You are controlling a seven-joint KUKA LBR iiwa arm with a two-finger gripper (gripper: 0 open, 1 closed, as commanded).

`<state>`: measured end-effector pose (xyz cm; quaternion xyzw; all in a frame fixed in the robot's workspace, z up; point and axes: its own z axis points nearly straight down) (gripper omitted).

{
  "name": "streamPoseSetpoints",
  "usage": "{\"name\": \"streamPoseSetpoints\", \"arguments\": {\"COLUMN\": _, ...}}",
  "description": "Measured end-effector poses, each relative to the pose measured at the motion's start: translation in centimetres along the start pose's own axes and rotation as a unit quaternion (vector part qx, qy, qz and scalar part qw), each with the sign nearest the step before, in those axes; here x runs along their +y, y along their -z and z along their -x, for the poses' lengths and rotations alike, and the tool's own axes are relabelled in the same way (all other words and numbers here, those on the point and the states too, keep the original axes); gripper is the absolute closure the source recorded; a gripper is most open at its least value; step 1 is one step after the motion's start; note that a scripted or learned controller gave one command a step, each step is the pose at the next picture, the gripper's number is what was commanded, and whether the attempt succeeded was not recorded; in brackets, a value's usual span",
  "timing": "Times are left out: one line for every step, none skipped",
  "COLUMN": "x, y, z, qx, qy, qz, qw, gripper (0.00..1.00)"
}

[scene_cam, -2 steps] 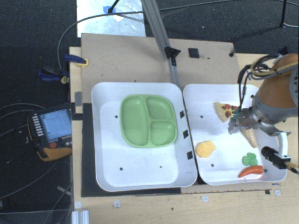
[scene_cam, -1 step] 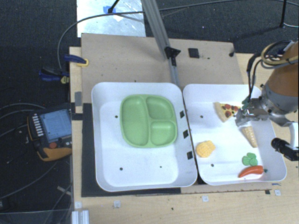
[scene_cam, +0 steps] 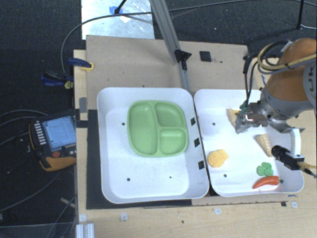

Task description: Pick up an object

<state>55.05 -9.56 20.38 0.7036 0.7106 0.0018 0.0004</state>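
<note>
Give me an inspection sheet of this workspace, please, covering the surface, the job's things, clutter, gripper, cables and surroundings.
Surface: bench bearing left bin and right bin.
Job's things: in the right bin, yellow piece, cone, green piece, red piece, pale piece beside the gripper.
Clutter: green plate in the left bin.
Gripper: gripper low over the right bin's top; hold unclear.
Cables: cables on the arm; more on the floor.
Surroundings: pendant and clamps at left.

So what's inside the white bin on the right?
The right bin holds a yellow waffle-like piece, a cone-shaped piece, a green piece and a red piece. The gripper hangs over a pale yellow item, covering most of it.
</note>
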Motion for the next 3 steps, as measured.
{"name": "streamPoseSetpoints", "arguments": {"x": -1.8, "y": 1.0, "z": -5.7, "qx": 0.001, "qy": 0.0, "qz": -0.001, "qw": 1.0, "gripper": 1.0}}
{"name": "streamPoseSetpoints", "arguments": {"x": -2.6, "y": 1.8, "z": -10.1, "qx": 0.0, "qy": 0.0, "qz": -0.001, "qw": 1.0, "gripper": 1.0}}
{"name": "streamPoseSetpoints", "arguments": {"x": -2.8, "y": 2.0, "z": -16.0, "qx": 0.0, "qy": 0.001, "qz": -0.001, "qw": 1.0, "gripper": 1.0}}
